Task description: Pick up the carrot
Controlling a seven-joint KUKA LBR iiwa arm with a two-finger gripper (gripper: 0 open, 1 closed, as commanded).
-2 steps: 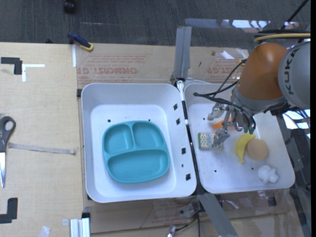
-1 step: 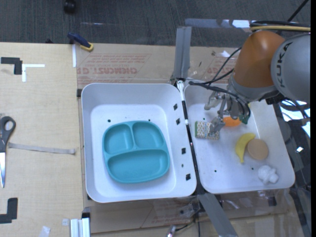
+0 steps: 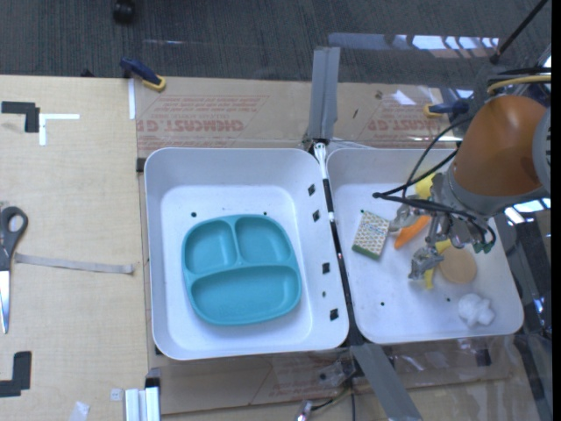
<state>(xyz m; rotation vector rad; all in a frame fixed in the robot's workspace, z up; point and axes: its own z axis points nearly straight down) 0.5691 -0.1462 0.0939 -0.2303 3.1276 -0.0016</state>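
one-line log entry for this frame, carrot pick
arm: over right bin | pincer: low, beside carrot | carrot: lying in bin, not visibly gripped | left bin: blue tray

Teal plate point(image 3: 242, 270) (left bin point(image 3: 166, 235))

Rounded orange band point(image 3: 495, 147), grey arm housing, black cables, metallic claw point(image 3: 427, 261)

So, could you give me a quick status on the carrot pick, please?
Gripper low in right bin, fingers unclear. Carrot lying beside it, not seen gripped. Sponge, tan round piece close by.
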